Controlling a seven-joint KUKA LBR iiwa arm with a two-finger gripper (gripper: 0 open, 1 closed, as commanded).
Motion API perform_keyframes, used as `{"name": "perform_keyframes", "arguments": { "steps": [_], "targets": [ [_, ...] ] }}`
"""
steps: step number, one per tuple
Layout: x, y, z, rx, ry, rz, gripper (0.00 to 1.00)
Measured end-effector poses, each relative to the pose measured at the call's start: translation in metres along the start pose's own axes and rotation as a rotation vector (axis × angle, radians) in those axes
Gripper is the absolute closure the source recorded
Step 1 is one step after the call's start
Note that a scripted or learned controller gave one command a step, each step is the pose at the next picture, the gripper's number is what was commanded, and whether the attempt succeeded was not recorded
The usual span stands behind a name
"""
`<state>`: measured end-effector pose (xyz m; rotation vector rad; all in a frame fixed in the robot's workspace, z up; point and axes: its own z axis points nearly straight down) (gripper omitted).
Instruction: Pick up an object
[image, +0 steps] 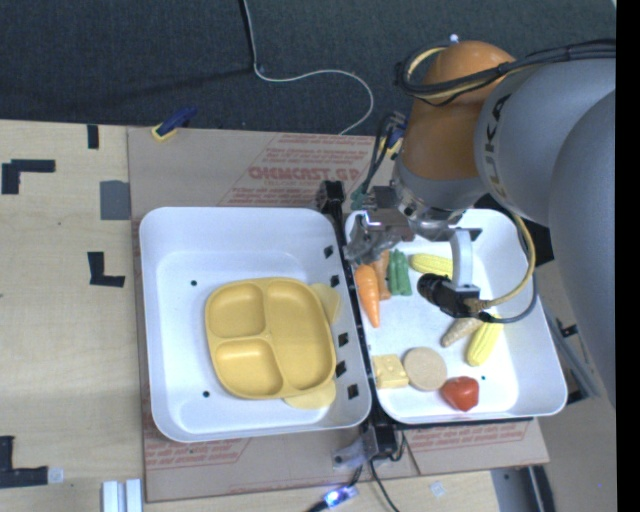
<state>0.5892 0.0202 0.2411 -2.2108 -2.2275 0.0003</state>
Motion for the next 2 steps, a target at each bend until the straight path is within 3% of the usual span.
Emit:
{"name": "perform_keyframes", "arguments": {
  "steps": [1, 2],
  "targets": [
    [0.059, -0.005, 0.021, 0.003, -0.001, 0.000, 1.00],
    [0.044, -0.001, 0.017, 0.000, -0.003, 0.006, 1.00]
  ]
}}
